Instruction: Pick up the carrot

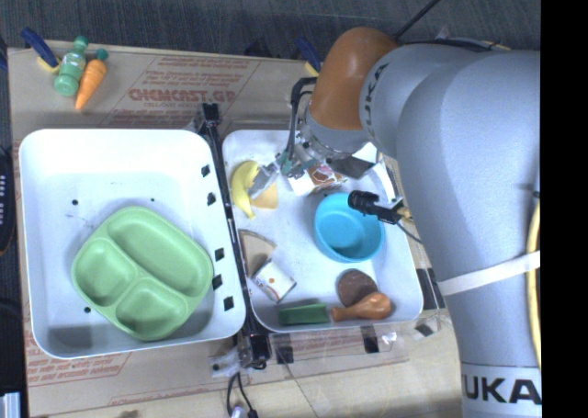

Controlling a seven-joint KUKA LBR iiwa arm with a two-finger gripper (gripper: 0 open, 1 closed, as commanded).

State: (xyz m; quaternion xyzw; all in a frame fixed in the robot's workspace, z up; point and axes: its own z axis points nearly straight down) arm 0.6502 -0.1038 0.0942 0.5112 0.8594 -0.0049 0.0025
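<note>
The carrot (pixel 89 84) lies on the bench's far left board, printed "CHEMCAST GP". The fingers (pixel 292 164) hang over the right bin (pixel 397 265) beside a banana (pixel 243 187); their opening can't be told. "UKA" marks the arm (pixel 459 159).

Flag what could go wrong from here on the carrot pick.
1. The carrot lies outside both bins on the cardboard at the far left corner, while the gripper is over the right bin: a grasp here would likely miss it.
2. The gripper sits close to the banana, so it might grab that instead.
3. A green bottle lies right beside the carrot and could be knocked or pinched with it.
</note>
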